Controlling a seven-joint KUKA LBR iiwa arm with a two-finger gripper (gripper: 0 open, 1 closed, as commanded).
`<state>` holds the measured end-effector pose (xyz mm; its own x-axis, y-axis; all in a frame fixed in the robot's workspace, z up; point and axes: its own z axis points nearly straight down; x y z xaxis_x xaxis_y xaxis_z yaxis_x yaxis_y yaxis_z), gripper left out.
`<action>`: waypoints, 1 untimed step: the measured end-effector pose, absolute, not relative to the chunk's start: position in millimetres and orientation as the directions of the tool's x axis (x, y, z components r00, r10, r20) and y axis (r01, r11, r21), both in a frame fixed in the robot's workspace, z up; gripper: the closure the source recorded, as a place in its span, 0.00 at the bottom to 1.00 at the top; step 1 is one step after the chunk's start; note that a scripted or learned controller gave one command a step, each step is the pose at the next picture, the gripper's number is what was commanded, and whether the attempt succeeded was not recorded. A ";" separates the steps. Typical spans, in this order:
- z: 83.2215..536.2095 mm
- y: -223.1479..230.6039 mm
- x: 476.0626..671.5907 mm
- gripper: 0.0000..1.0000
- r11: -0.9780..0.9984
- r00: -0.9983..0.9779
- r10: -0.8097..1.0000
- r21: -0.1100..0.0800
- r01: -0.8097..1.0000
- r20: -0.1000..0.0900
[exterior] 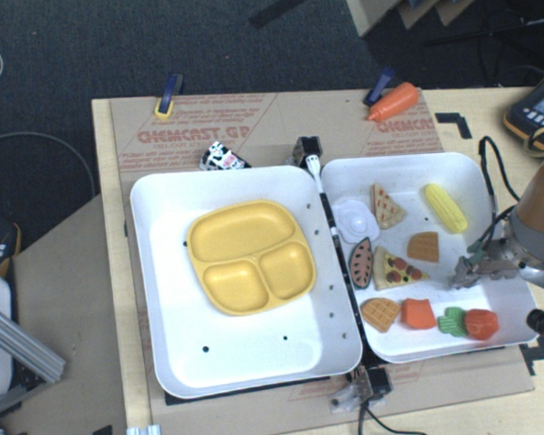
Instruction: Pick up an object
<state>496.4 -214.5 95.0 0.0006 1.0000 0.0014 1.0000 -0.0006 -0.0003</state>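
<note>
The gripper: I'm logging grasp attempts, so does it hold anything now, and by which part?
Nothing shows between the fingers of the gripper. It sits low over the right bin, beside the brown toy piece, apart from it.

Grey arm (540, 218) with black cable, small metallic tool (468, 272) at its tip

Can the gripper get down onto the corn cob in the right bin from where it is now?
Probably yes. The corn cob lies alone near the right bin's far wall, nothing on it, bare floor between it and the gripper. The nearby wall may limit the approach.
</note>
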 end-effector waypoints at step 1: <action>157.4 -210.1 496.3 1.00 0.001 -0.001 1.000 0.006 1.000 -0.003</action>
